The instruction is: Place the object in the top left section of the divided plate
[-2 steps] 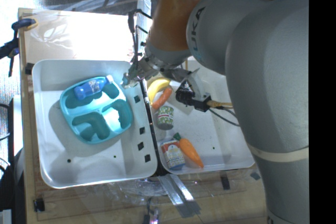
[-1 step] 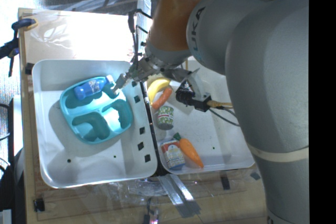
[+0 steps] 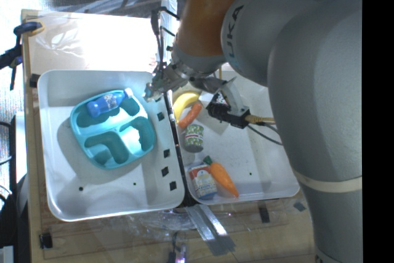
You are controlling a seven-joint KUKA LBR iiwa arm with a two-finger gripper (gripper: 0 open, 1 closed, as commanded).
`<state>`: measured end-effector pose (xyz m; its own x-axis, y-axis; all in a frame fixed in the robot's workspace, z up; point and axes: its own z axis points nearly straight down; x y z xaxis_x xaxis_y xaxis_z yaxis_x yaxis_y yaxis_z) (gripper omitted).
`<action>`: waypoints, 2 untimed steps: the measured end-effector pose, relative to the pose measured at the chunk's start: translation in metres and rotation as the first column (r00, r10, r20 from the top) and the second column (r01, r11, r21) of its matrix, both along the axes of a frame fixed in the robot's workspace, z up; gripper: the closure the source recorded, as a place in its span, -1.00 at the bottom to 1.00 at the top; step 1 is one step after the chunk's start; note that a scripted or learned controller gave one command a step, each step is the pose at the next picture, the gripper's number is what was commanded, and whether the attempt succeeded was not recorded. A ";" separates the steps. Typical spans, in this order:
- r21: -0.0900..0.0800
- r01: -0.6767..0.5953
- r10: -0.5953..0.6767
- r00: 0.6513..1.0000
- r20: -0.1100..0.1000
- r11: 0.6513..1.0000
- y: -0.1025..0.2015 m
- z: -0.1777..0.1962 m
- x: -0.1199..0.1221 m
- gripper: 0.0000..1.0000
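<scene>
Blue bottle (image 3: 106, 103) lay in the divided plate's (image 3: 92, 154) top left section, in the left bin (image 3: 55, 194).

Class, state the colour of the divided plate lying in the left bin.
Light turquoise blue plastic divided plate, clearest in the camera view.

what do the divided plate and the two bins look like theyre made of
Divided plate: likely moulded plastic, uniform turquoise with a soft sheen and rounded partitions. Left bin and right bin: probably white plastic, smooth and slightly glossy, with rounded corners; painted metal can't be excluded.
</scene>
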<state>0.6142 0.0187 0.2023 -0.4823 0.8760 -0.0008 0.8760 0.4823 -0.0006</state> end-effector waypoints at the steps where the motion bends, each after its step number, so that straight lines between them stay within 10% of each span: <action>1: 0.000 0.000 0.000 1.000 0.000 1.000 0.000 0.000 0.000 -1.00; 2: 0.000 -0.003 0.003 1.000 0.000 1.000 0.000 0.010 0.000 1.00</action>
